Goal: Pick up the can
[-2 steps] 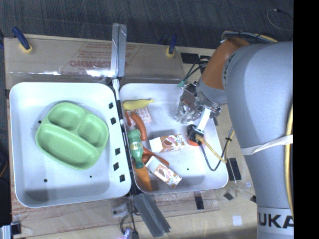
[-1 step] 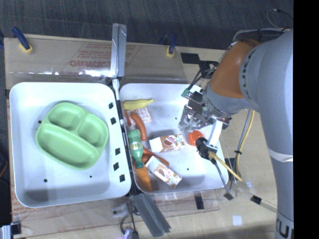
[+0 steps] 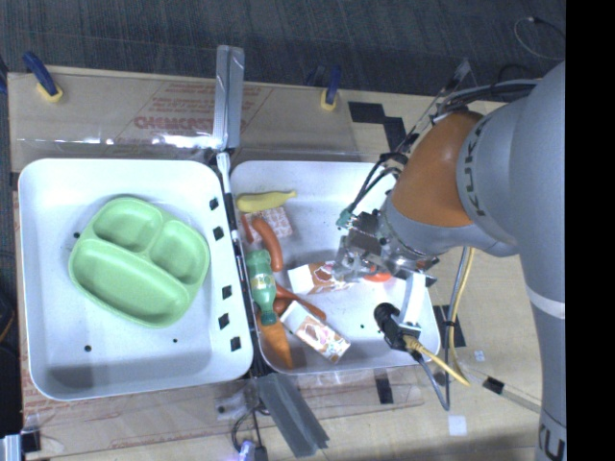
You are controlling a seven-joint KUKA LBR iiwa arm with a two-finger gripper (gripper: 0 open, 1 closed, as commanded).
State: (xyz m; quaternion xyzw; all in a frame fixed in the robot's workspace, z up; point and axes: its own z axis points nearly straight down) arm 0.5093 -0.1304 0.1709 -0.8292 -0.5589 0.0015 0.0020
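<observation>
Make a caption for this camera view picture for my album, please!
Grey arm reaching into the right bin of toy food, beside a green plate.

Two bins sit side by side on the counter. The left bin holds a divided plate near its middle. The right bin is crowded: a banana lies at its far left corner, a bottle along its left wall, a carrot at the near left corner, and a small packet just right of the carrot. The pincer hangs over this bin's middle, with the arm entering from the right.
</observation>
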